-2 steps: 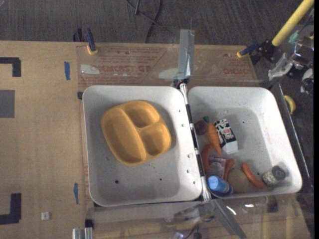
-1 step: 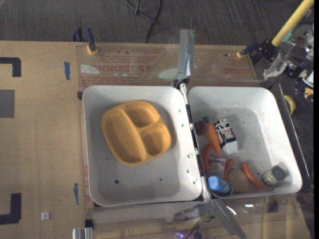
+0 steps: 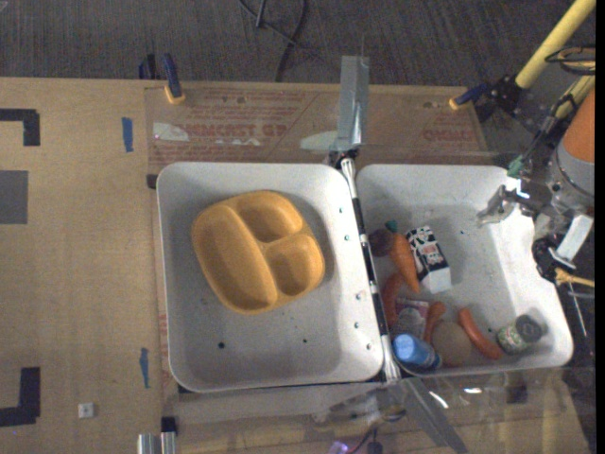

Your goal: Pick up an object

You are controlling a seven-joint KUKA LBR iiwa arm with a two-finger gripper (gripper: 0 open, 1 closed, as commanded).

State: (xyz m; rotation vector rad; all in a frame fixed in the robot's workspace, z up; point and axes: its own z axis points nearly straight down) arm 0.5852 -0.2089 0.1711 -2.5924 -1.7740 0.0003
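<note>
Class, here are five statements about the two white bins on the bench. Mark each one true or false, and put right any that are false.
1. The yellow divided plate lies in the left bin. True.
2. The small milk carton lies in the left bin. False: it lies in the right bin, beside a carrot.
3. The tool holds the carrot. False: the tool is at the right bin's far right side, apart from the carrot.
4. The bottle with a blue cap lies near the right bin's front left corner. True.
5. The yellow divided plate has food on it. False: its compartments are bare.
</note>
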